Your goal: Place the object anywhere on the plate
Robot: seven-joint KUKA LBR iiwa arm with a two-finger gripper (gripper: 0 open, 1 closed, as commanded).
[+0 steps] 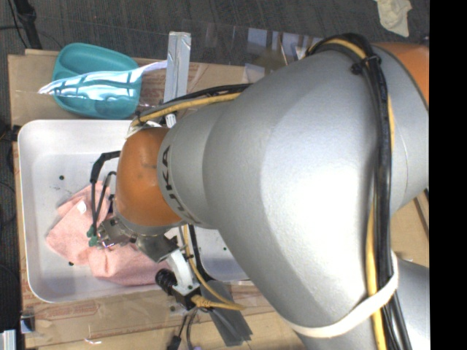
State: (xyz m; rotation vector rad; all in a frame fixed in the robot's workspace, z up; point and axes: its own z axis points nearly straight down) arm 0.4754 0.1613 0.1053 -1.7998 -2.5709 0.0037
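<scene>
The grey arm with its orange band [146, 181] reaches over the left white bin [36, 166] and covers most of it. A crumpled pink cloth [73, 232] lies in that bin, near its front left. The wrist end of the arm [117, 232] hangs right over the cloth's right side, and the gripper itself is hidden beneath the wrist. I cannot make out a plate; the arm hides most of both bins.
A teal scoop-shaped object [95, 79] with a clear wrapper sits on the bench behind the left bin. A grey upright post [177, 68] stands beside it. Cables [190, 283] hang from the wrist near the bin's front edge.
</scene>
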